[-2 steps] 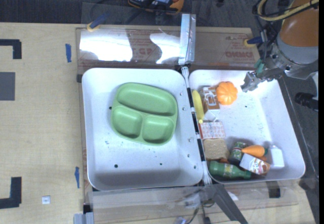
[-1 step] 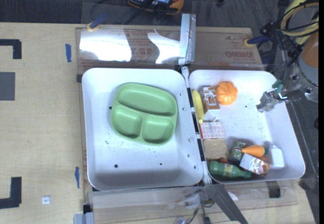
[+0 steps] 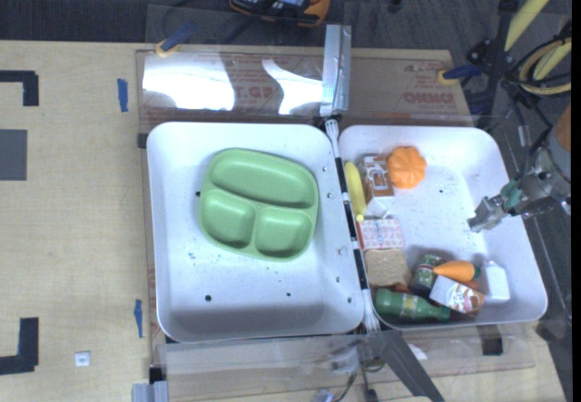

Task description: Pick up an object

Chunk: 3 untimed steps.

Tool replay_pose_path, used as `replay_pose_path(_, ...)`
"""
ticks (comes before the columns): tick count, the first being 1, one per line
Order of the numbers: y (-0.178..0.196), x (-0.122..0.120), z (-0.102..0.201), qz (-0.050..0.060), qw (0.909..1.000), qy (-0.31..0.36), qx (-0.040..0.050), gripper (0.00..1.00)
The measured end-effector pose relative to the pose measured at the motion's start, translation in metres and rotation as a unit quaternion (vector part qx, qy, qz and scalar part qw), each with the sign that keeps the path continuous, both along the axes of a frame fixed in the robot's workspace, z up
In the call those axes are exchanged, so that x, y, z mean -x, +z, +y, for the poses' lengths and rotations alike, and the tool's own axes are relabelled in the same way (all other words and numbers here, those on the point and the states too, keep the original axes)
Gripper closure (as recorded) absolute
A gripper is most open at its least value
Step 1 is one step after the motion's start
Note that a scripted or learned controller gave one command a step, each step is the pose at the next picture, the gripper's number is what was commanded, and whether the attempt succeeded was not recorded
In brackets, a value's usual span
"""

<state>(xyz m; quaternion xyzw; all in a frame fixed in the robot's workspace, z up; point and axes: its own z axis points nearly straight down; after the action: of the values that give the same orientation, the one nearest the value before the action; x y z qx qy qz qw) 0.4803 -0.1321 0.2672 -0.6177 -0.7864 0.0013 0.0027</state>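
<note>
A: Where's the gripper (image 3: 483, 214)?

B: Over the right side of the right bin (image 3: 508, 164), reaching in from the right. Nothing is between its fingers; whether they're spread or closed I can't tell, it's too small.

A: And what's there to pick?

B: All of it sits in the right bin. The orange toy pumpkin (image 3: 407, 167) is toward the far side, with a yellow banana (image 3: 353, 189) along the left wall. A green bottle (image 3: 408, 306) lies on its side at the near wall, beside a carrot (image 3: 457, 270) and small packets.

A: Best candidate?

B: Likely the pumpkin. It looks like light, hard plastic, smooth and rounded, so it could slip; I'd close across its middle. It stands slightly apart from the box to its left.

A: Room to move?

B: Bare floor lies between gripper and pumpkin. The near cluster is crowded against the wall. The left bin (image 3: 182, 282) holds a green divided tray (image 3: 259, 202).
</note>
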Motion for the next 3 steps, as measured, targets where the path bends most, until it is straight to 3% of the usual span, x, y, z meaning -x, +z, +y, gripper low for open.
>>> replay_pose_path(2,0.015,-0.003,-0.001,0.002,1.0000,-0.003,0.0004,1.00)
replay_pose_path(3,-0.014,-0.071,0.021,-0.002,0.9987,0.051,0.0009,1.00)
